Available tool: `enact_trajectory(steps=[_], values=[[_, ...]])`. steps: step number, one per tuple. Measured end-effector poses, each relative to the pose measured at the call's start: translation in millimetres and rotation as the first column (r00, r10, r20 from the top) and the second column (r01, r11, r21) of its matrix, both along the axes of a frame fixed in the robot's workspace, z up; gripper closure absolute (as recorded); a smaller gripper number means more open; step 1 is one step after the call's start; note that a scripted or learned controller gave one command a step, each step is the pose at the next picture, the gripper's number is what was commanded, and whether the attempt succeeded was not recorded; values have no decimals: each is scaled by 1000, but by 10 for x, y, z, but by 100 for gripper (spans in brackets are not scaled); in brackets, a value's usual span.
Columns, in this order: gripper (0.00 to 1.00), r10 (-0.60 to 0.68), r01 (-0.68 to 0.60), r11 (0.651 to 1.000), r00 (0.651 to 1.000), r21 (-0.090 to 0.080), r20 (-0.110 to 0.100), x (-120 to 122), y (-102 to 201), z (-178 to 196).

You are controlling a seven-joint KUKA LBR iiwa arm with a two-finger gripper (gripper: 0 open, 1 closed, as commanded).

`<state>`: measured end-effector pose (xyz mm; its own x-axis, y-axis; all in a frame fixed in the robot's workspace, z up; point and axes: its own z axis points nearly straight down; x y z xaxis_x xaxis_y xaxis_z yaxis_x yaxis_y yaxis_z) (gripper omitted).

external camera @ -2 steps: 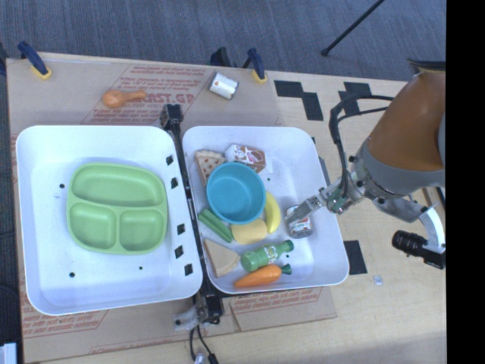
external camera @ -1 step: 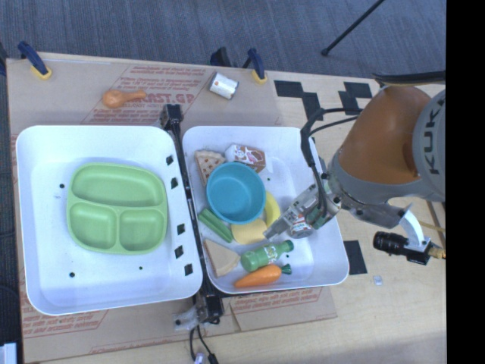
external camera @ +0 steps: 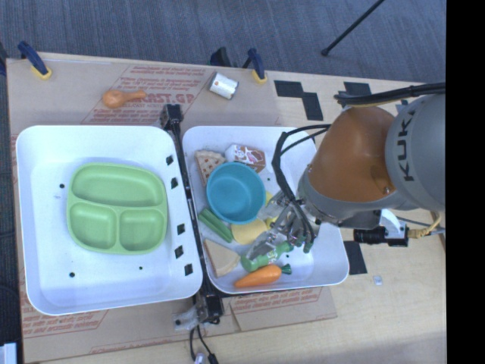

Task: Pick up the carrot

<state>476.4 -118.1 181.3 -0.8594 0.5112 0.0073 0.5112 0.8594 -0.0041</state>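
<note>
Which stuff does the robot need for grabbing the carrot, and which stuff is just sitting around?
For the job:
carrot, at the near edge of the right bin
gripper, just above the carrot

Just lying about:
blue bowl
green divided plate in the left bin
toast slice
orange spoon on the cardboard

Smooth, glossy plastic is seen in the white bins [external camera: 45,279] and the green divided plate [external camera: 117,207]. The surface [external camera: 250,101] looks like matt brown cardboard, and the carrot [external camera: 258,277] has a dull orange finish.
</note>
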Motion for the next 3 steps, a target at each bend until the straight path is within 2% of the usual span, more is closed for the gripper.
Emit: enact_trajectory(steps=[1,2,3], values=[[0,84,-84,996,996,3,-1,-5,249,-906],[100,91,-91,996,996,-2,-5,1,221,-804],[100,106,-106,994,994,2,1,-1,-75,-897]])
